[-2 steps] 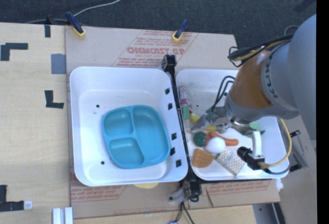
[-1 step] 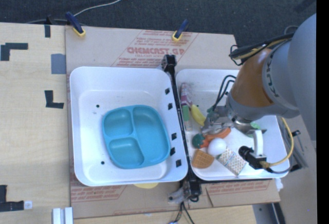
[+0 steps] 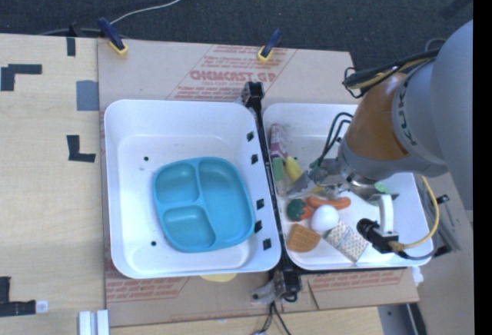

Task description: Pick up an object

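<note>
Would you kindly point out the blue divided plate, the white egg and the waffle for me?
blue divided plate (image 3: 204, 203): camera view, middle ridge.
white egg (image 3: 324, 217): camera view, top surface.
waffle (image 3: 304, 239): camera view, centre of the face.

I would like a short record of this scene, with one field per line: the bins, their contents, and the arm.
left bin: holds a blue divided plate
right bin: holds small toy foods, among them a white egg, a waffle piece and a green item
arm: reaches over the right bin
end effector: low among the toys; grasp cannot be judged
</note>
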You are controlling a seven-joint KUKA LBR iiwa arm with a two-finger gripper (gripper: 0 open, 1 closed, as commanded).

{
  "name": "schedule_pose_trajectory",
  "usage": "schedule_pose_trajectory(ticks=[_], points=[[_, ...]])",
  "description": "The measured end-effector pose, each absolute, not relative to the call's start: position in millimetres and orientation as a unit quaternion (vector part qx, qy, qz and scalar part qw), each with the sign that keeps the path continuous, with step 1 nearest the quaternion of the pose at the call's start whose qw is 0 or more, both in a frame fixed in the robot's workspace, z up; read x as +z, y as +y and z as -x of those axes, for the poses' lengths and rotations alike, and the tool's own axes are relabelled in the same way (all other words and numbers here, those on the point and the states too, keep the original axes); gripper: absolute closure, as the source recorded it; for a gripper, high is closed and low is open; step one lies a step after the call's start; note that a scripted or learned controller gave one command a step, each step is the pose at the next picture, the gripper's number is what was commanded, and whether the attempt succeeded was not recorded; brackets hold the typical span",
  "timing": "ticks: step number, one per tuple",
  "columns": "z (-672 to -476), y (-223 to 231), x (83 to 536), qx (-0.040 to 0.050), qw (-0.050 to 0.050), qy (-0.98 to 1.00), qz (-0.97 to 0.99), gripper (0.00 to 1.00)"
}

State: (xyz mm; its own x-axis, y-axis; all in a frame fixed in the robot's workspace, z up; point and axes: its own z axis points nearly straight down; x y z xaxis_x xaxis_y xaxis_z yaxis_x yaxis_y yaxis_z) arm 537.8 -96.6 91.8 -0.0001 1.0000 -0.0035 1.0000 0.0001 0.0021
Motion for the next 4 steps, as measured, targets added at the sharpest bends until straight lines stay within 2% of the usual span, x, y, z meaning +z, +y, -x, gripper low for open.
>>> schedule_pose_trajectory(ticks=[1,2,3,4], points=[[-620.0,-97.1,84.4,-0.0004,0.003,0.708,-0.707,0.0],[-657.1,-98.1,80.3,-0.0161,-0.017,0.708,-0.706,0.0],[-656.3,-98.0,86.0,-0.0191,-0.019,0.708,-0.706,1.0],[-588.7,-119.1,114.0,-0.0026,-0.003,0.707,-0.707,1.0]])
